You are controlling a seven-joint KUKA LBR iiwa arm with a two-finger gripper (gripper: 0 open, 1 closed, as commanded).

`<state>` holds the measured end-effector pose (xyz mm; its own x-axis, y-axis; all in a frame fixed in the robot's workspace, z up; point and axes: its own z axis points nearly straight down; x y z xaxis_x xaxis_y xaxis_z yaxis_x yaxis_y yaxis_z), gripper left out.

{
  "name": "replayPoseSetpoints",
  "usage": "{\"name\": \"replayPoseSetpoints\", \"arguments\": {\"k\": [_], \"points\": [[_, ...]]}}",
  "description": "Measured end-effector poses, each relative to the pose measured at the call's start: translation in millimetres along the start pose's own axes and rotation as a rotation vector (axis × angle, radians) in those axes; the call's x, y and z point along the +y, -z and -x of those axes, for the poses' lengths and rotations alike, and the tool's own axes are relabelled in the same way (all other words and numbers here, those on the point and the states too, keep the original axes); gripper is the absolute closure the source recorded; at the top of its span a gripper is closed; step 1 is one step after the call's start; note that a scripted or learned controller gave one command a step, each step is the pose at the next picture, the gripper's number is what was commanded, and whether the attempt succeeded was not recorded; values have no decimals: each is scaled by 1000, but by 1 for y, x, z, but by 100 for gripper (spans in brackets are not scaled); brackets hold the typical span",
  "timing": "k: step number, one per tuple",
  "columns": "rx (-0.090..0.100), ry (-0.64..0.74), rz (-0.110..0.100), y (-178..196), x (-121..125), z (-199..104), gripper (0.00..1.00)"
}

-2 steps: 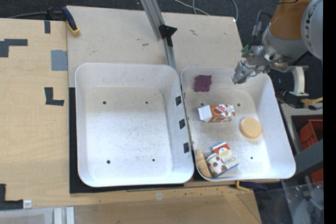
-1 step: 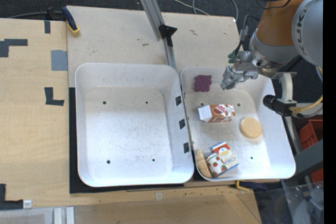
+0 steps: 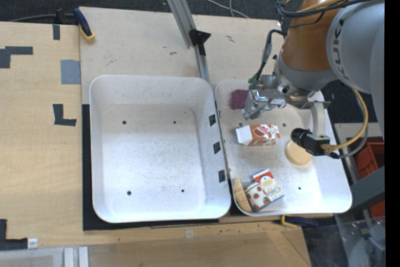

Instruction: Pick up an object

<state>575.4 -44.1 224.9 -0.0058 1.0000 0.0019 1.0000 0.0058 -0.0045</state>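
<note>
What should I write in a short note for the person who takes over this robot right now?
Gripper: low over the back of the right bin, nothing visibly between its fingers; open or shut is unclear.
Things, all in the right bin: purple item beside the gripper, red-and-white carton just in front of it, round tan piece, small box near the front.
Done: nothing lifted.
Left: grasp one object and raise it.

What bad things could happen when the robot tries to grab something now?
The pincer hangs between the purple thing and the red-and-white carton, so it might close on nothing. The tan disc looks flat and could slip out. The other carton sits near the bin's edge, awkward to reach.
</note>
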Motion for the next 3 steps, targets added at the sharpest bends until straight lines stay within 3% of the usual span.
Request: {"name": "replayPoseSetpoints", "arguments": {"k": [2, 3], "points": [[-1, 1, 0, 3, -26, -97, 100], [-1, 0, -2, -6, -61, -144, 100]]}}
